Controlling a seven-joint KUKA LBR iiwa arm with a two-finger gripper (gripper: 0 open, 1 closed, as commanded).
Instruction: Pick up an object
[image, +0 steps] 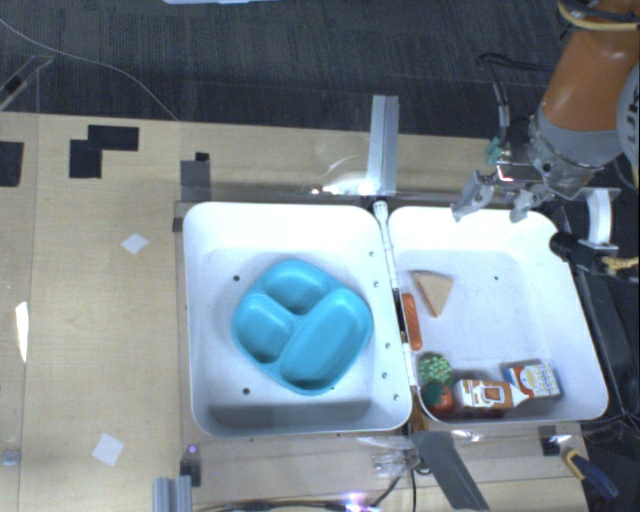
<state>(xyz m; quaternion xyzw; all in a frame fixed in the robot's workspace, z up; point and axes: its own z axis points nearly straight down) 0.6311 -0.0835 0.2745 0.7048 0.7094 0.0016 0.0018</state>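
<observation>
My gripper (493, 207) hangs over the far edge of the right bin (575, 330), open, with nothing between its fingers. Below it in that bin lie a tan wedge (435, 292), an orange carrot-like stick (411, 318) along the left wall, a green broccoli piece (434, 367), a red fruit (439, 399) and two small cartons (484, 394) (531, 379) at the near edge. The wedge is the closest of them to the gripper, well apart from it.
The left bin (210, 250) holds a blue divided plate (301, 325). A metal post (383, 140) stands behind the divider between the bins. Cables (600, 262) run along the right bin's right side.
</observation>
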